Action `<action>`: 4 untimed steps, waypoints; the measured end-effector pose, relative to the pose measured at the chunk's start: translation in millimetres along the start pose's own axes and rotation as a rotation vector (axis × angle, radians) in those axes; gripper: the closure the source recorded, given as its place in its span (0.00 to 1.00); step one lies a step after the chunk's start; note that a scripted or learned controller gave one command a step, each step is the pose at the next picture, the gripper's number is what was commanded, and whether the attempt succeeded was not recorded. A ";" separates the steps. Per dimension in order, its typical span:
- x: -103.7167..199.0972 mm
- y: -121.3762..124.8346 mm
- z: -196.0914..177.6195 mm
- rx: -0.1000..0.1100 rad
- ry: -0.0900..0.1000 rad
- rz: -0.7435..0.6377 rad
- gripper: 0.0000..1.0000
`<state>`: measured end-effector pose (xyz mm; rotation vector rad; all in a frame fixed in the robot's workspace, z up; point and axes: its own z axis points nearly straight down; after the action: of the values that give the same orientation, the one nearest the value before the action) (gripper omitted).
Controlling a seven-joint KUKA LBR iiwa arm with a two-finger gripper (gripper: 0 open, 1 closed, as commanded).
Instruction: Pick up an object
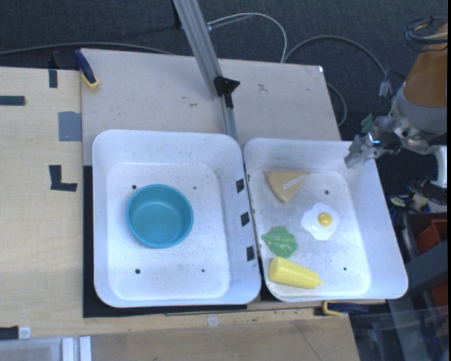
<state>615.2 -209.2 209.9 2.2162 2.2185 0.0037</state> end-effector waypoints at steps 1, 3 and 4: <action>0.2 0.8 -25.2 0.004 0.002 -0.001 1.00; 95.6 -0.2 -21.1 0.007 0.004 -0.005 1.00; 144.3 5.6 -28.6 0.006 0.004 -0.006 1.00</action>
<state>620.5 -64.8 238.2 2.2148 2.2298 0.0022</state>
